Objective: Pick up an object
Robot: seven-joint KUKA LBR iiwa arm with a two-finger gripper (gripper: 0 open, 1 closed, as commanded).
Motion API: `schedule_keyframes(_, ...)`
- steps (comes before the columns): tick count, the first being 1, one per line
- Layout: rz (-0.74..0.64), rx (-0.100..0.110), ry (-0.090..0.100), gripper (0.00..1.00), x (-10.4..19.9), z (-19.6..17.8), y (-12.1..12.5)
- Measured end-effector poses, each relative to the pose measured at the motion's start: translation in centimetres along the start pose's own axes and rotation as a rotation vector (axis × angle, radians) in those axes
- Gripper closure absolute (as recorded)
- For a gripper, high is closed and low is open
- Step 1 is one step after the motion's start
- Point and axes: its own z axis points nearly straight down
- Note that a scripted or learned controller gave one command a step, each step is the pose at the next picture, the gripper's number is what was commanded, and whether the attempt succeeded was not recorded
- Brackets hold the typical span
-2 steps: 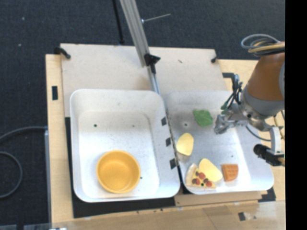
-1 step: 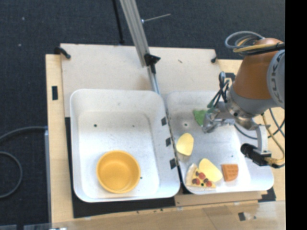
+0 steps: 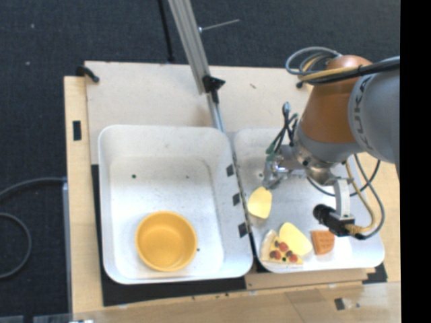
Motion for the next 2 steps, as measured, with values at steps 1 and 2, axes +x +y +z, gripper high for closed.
schedule_keyframes(1,-0.001,-0.003,0.0,1.0,4.6,-1.4,0.4)
schedule_keyframes(2,0.0,0.0,0.0,1.0,9.8,-0.7,0.6)
